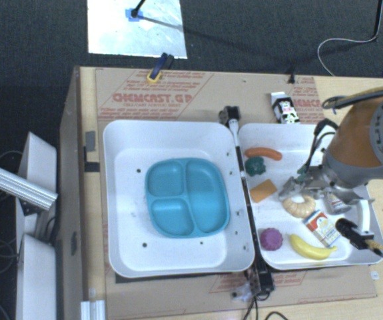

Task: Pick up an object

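Step in hand: gripper (pixel 298 191) low in the right bin (pixel 291 133), directly over the bagel (pixel 300 207).
Doing it well: judged, descend straight and centre on the ring so it cannot roll toward the small carton (pixel 321 227).
Gripper state: cannot tell whether released or clenched; nothing visibly grasped.
Object look: bagel pale tan, ring-shaped, lying flat.
Object location: mid right bin, between orange block (pixel 263 191) and carton, banana (pixel 311 247) nearby.
Left bin: blue divided tray (pixel 186 197).

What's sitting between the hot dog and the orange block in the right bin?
In the camera view, a small dark green toy lies between the hot dog and the orange block, near the bin's left wall.
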{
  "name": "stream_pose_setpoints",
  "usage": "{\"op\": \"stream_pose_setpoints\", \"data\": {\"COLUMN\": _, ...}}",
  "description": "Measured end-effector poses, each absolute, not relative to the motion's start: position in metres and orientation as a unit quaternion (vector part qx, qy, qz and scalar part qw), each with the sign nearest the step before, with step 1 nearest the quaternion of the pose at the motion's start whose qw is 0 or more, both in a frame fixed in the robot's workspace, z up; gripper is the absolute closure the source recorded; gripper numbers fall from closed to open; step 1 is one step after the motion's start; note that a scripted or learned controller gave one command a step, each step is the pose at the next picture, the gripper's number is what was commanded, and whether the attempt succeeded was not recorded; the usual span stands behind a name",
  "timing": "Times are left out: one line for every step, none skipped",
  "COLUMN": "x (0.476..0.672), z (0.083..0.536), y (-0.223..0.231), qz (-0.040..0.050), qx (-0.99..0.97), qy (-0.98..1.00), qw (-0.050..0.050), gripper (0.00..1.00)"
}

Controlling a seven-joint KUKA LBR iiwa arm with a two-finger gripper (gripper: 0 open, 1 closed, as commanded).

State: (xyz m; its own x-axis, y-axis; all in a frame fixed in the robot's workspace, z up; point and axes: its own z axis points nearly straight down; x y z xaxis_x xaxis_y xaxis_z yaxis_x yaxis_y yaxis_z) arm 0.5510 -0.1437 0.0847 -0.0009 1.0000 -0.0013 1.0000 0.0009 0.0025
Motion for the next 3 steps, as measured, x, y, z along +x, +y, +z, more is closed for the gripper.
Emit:
{"op": "stream_pose_setpoints", "data": {"x": 0.534, "z": 0.144, "y": -0.149, "qz": 0.0007, "qx": 0.707, "qy": 0.707, "qw": 0.002, "gripper": 0.0}}
{"op": "stream_pose_setpoints", "data": {"x": 0.567, "z": 0.093, "y": -0.103, "qz": 0.0017, "qx": 0.706, "qy": 0.708, "qw": 0.002, "gripper": 0.0}}
{"op": "stream_pose_setpoints", "data": {"x": 0.538, "z": 0.09, "y": -0.137, "qz": 0.0, "qx": 0.707, "qy": 0.707, "qw": 0.001, "gripper": 0.0}}
